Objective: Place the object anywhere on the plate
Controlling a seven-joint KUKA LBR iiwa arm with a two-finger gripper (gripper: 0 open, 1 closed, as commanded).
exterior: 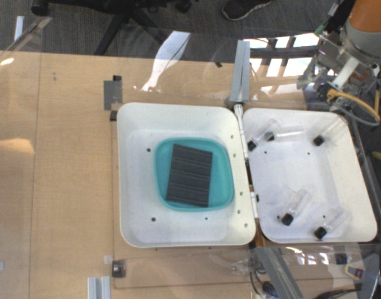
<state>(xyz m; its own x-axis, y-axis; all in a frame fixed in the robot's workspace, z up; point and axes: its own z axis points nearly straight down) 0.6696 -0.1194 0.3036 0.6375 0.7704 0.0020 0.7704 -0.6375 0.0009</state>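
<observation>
A dark grey ribbed rectangular block [190, 175] lies flat in the middle of the teal plate [224, 185], which sits in the left white bin [134, 167]. The arm's wrist with its orange band is at the top right corner, and the gripper [327, 73] hangs above the far edge of the right bin [358, 185], well away from the block and the plate. Cables and brackets around it hide its tip.
The right bin holds several small clear tubes with black caps, such as one [263, 137] at its far left and one [291, 208] near its front. A metal divider post [240, 73] stands behind the bins. An office chair base stands on the floor beyond the bench.
</observation>
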